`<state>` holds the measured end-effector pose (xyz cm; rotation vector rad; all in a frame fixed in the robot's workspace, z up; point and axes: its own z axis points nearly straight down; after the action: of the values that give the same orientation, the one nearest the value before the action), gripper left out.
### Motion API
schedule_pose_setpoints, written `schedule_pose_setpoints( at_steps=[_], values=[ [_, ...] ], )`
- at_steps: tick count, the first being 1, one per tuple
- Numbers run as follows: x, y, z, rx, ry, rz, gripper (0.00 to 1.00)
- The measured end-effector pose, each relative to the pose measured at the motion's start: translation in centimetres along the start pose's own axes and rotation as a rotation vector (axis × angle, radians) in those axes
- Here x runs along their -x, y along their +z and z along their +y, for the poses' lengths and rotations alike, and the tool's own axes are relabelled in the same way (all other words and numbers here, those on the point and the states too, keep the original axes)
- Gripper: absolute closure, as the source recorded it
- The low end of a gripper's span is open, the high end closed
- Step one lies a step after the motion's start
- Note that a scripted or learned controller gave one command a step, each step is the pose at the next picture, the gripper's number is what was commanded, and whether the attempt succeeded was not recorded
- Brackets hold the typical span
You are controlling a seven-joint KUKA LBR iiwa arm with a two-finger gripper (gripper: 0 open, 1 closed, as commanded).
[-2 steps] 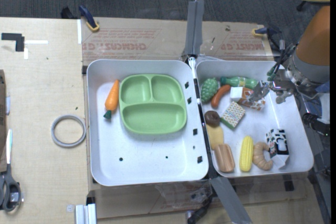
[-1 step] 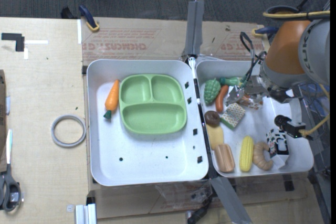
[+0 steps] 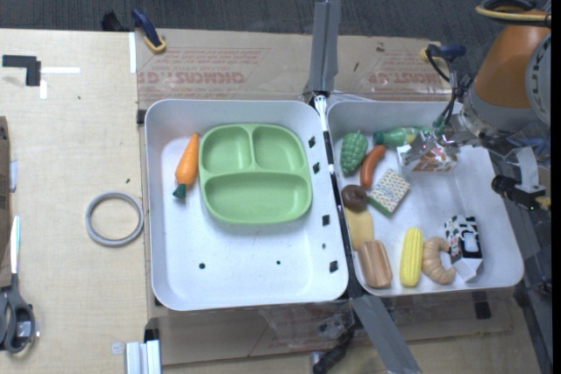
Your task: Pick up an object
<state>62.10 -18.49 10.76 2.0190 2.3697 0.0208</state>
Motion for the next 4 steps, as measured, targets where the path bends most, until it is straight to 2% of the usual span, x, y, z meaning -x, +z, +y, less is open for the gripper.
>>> schedule_pose_setpoints(
  at_steps=[1, 2, 3, 4],
  values=[
    [0.7, 0.2, 3.4, -0.035, 0.164, 0.007, 0.00],
    [2.3, -3.6, 2.1, -0.030, 0.372, 0.005, 0.00],
    [-4.0, -1.2, -1.2, -0.033, 0.369, 0.007, 0.00],
    [-3.9, -2.1, -1.1, -0.034, 0.370, 0.006, 1.00]
  ],
)
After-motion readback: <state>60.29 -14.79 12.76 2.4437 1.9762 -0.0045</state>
